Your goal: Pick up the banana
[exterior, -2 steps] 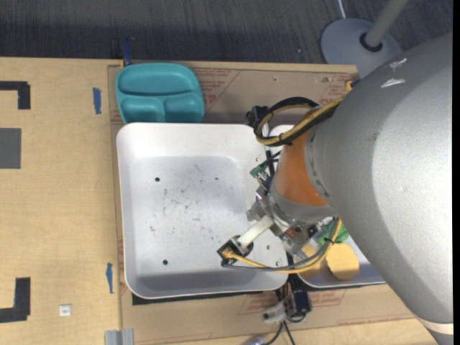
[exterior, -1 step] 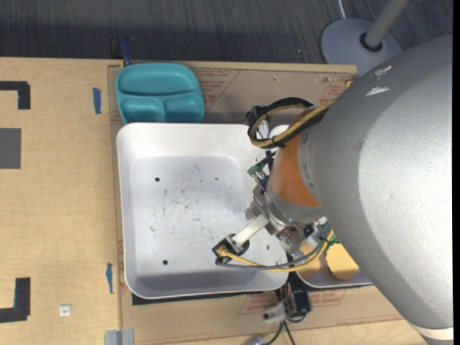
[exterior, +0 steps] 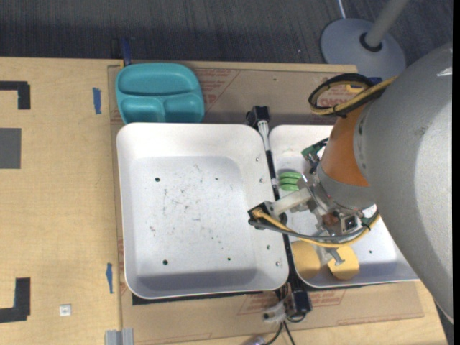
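The arm's grey wrist with its orange band (exterior: 343, 157) hangs over the right bin (exterior: 381, 254) and hides most of it. My gripper (exterior: 335, 234) points down into the bin's front part, wrapped in yellow and black cables. Just below it, at the bin's front wall, lies a yellow object (exterior: 343, 264) that looks like the banana, beside a paler tan-yellow piece (exterior: 309, 257). Whether the gripper touches the yellow object cannot be made out.
A green object (exterior: 289, 181) lies in the right bin near the divider. The left bin (exterior: 194, 207) is beside it, with a black rod (exterior: 267, 153) between the two bins. A teal divided tray (exterior: 159, 93) stands behind the left bin.
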`<state>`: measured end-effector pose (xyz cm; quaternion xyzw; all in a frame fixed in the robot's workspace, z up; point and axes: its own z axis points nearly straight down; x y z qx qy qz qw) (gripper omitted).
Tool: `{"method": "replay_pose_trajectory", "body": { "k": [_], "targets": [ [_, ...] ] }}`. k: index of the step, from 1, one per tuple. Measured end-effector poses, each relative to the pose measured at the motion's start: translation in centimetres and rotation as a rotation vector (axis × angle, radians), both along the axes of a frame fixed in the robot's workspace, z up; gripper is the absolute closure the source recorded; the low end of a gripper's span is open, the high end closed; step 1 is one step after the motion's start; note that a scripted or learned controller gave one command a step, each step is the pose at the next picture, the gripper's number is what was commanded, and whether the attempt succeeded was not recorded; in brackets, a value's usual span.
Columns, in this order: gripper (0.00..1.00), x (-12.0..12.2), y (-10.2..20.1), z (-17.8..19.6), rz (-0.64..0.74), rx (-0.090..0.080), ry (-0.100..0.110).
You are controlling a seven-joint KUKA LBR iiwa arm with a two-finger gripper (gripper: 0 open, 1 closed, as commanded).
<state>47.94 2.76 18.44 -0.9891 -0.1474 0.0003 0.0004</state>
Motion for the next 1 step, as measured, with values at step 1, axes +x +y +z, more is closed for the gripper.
{"method": "replay_pose_trajectory", "body": {
  "k": [1],
  "targets": [
    [0.0, 2.32, -18.17, 1.98, -0.039, -0.001, 0.0]
  ]
}}
